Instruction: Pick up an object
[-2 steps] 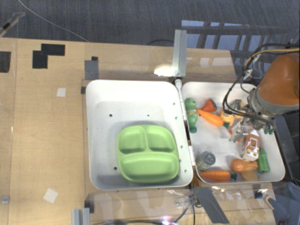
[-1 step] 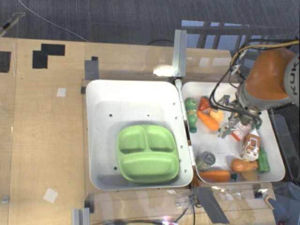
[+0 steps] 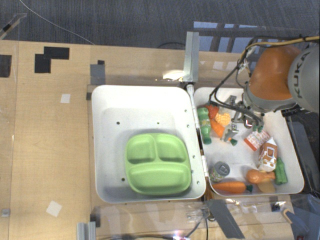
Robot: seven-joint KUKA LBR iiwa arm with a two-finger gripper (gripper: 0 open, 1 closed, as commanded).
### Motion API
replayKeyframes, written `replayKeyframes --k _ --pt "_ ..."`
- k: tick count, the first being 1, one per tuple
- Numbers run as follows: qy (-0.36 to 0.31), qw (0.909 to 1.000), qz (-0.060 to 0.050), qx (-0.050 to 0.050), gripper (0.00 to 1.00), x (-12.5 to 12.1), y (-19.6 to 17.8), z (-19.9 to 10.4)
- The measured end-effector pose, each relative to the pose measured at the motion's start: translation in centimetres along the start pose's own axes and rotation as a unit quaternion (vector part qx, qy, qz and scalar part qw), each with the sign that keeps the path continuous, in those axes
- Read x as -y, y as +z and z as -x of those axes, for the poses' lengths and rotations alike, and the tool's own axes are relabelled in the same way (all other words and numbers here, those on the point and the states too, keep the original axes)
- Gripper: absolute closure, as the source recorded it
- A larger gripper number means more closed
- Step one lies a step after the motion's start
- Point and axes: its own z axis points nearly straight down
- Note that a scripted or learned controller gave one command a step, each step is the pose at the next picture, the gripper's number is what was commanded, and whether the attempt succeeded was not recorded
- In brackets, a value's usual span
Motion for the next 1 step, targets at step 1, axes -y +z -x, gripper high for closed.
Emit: replayKeyframes --k 1 --pt "0.079 0.9968 0.000 -0.013 0.00 -1.56 0.55 1.58"
